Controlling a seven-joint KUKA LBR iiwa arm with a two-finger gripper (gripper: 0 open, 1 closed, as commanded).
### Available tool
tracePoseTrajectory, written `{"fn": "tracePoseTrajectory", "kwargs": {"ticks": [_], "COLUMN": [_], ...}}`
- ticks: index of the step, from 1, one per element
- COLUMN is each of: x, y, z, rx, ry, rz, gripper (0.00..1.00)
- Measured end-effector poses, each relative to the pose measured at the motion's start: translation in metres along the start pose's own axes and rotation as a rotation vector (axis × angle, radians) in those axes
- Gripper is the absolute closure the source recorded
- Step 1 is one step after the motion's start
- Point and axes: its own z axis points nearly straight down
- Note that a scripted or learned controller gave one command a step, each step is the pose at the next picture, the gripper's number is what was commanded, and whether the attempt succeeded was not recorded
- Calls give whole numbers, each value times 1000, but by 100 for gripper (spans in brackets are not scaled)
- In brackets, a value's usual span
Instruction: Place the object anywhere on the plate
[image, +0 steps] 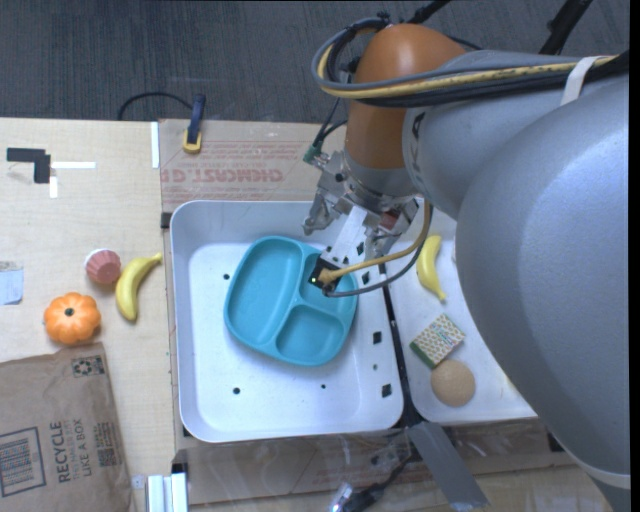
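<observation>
**Gripper.** The gripper (346, 232) hangs over the far right corner of the left bin (208, 400), above the far right rim of the plate (285, 305). How wide it stands cannot be told from this view. No item is seen held in it, and contact with the plate cannot be confirmed.

**Plate.** The blue divided plate lies flat on the floor of the left bin, nearer the far wall and the right wall than the near left corner. It sits at a slant to the bin walls. Its largest compartment faces the bin's far left corner, and the smaller compartments face the right wall and the near right corner. All compartments that can be seen are bare.

**Loose items, right bin (490, 405).**
- A banana (430, 266) lies just beside the left wall, near the far left corner. Its long axis runs from the far wall toward the near wall, roughly parallel to the left wall, with its curve bowed toward that wall.
- A green patterned block (437, 340) lies nearer the near wall, tilted to the bin walls.
- A tan ball (452, 383) sits just beside the block, close to the near left corner.

All three are apart from the plate and separated from it by the walls between the bins.
</observation>
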Motion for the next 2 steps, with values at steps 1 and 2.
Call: {"fn": "tracePoseTrajectory", "kwargs": {"ticks": [1, 2], "x": [-25, -123], "y": [23, 4], "z": [28, 30], "rx": [1, 1], "ry": [0, 1], "rz": [-205, -183], "gripper": [0, 0]}}
